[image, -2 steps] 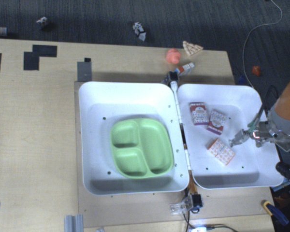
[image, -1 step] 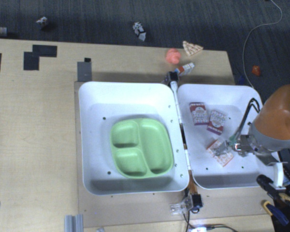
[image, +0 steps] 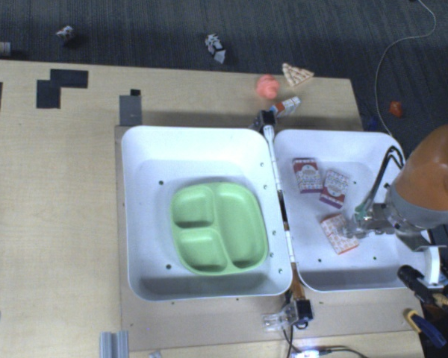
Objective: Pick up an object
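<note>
Camera view: hand (image: 356, 226) low in right bin (image: 373, 144) near worktop's right edge, over a small red-and-white packet (image: 336, 233); can't tell its opening or any hold. Two more packets (image: 319, 179) just behind. Green divided tray (image: 218, 226) in left bin (image: 145, 155).

Lab: robot bench (image: 52, 200), white bins (image: 145, 151)

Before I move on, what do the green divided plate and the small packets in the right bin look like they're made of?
The green divided plate looks like moulded plastic: one even pale green, rounded compartment walls, soft sheen. The three small packets seem to be printed card or paper, flat with red and white print; too small to be sure. The right bin looks like smooth white plastic.
</note>
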You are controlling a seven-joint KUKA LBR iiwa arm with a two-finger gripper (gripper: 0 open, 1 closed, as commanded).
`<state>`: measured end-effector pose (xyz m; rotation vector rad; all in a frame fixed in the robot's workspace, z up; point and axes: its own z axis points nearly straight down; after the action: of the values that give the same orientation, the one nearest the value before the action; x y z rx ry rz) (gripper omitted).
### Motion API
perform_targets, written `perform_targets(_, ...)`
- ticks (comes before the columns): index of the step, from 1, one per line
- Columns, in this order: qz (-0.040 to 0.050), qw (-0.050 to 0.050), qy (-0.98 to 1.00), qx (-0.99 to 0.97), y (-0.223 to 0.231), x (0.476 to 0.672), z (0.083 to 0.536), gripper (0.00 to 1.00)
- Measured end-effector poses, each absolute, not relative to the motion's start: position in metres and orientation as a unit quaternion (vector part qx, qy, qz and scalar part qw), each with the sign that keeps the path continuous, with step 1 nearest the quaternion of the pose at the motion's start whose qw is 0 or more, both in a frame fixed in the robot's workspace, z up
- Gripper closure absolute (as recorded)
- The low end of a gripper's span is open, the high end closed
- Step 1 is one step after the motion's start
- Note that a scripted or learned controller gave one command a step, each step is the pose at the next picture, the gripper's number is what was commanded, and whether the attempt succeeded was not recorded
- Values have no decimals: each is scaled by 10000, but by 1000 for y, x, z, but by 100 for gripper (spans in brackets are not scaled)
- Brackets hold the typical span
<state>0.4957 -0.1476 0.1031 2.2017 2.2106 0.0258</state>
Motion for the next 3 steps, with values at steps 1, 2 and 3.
perform_targets(1,82,110,7085,7056,-148,496,103,0)
perform_targets(2,99,122,7092,7048,-147,498,114,100)
perform_targets(3,99,120,7093,7048,-147,497,114,0)
